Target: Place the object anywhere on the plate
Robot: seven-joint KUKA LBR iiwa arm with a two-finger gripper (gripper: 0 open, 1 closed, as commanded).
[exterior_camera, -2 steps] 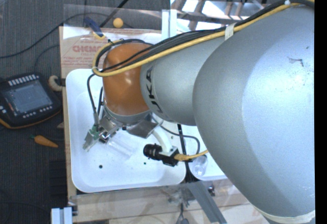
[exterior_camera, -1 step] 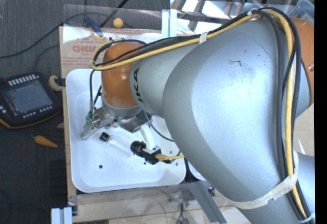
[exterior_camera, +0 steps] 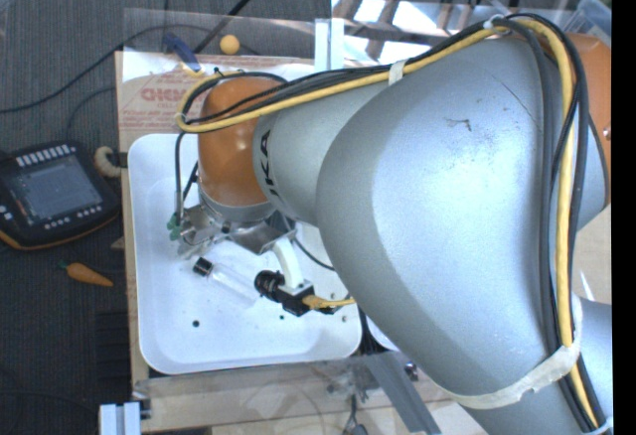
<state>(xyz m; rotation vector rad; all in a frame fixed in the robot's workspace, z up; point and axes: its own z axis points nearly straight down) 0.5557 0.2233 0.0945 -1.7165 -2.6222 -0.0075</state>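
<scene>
My grey arm, with its orange band (exterior_camera: 234,150), stretches from the right across most of the view and hides the right bin and much of the left one. The gripper (exterior_camera: 241,279) hangs low over the middle of the left white bin (exterior_camera: 159,324), pointing toward the bin's front. A small black part (exterior_camera: 203,268) and a black fitting with a yellow cable (exterior_camera: 281,295) sit at its end. I cannot make out any object held there. What lies under the arm is hidden from me.
A teach pendant (exterior_camera: 55,195) lies on the floor left of the bench, with a small orange item (exterior_camera: 89,274) near it. Cardboard (exterior_camera: 164,90) and a yellow ball (exterior_camera: 230,44) sit behind the bin. A dark speck (exterior_camera: 196,325) lies on the bin floor.
</scene>
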